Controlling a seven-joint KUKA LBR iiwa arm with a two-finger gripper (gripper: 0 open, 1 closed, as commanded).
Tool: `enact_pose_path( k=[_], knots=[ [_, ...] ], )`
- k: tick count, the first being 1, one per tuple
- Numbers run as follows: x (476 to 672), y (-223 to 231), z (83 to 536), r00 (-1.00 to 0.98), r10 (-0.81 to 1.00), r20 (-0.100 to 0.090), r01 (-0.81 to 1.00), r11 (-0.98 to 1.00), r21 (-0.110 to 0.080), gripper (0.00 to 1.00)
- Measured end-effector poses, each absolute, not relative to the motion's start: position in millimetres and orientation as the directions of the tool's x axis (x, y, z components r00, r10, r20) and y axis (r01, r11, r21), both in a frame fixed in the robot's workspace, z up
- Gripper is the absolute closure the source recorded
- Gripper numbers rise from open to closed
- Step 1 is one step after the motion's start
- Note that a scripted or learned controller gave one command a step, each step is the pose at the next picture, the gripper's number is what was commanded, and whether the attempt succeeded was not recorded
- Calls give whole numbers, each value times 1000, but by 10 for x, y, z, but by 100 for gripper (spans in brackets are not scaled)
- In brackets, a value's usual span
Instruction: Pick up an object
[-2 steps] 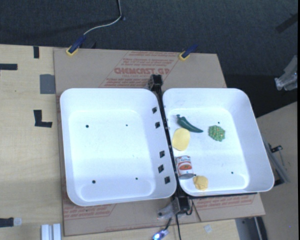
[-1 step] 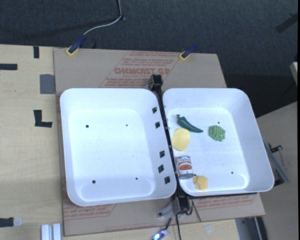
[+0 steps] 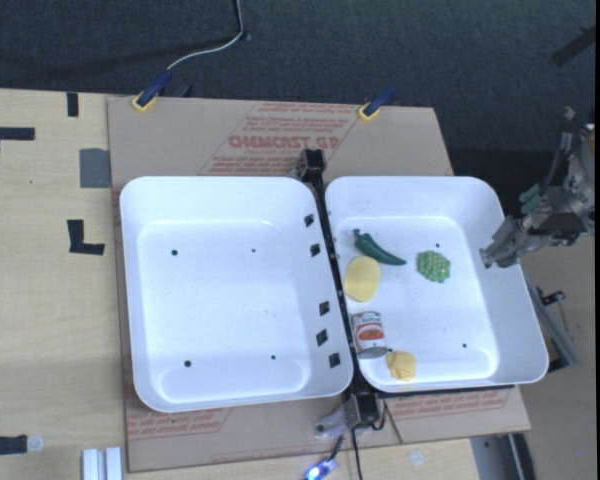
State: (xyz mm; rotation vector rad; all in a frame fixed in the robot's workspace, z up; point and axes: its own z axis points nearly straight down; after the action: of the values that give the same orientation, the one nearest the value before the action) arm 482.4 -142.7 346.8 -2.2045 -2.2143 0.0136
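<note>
The right bin [image 3: 480,208] holds several small items: a dark green pepper [image 3: 379,249], a green broccoli-like piece [image 3: 433,266], a yellow lemon-shaped piece [image 3: 362,279], a small red-and-white can [image 3: 368,330] and a small yellow piece [image 3: 402,365]. My gripper [image 3: 498,253] hangs at the right bin's right rim, off to the right of the green piece and apart from it. Nothing shows between its tips.
The left bin [image 3: 140,218] lies beside the right one, joined along a black clip strip [image 3: 325,268]. Both rest on a cardboard sheet [image 3: 280,138] held by clamps [image 3: 150,93]. A cable [image 3: 235,8] runs across the dark floor behind.
</note>
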Motion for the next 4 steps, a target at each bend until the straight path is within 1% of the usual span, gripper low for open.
enact_pose_path(
  k=[1, 2, 3, 4],
  knots=[
    [4855, -1437, 4967, -3, 1000, -5, 1000, 3, 17, 100],
    [4842, -1597, 5375, -1, 1000, -2, 1000, 1, 5, 100],
    [4838, -591, 4610, -11, 1000, 3, 1000, 11, -8, 100],
    [4841, -755, 5392, -2, 1000, -2, 1000, 2, 8, 100]
  ],
)
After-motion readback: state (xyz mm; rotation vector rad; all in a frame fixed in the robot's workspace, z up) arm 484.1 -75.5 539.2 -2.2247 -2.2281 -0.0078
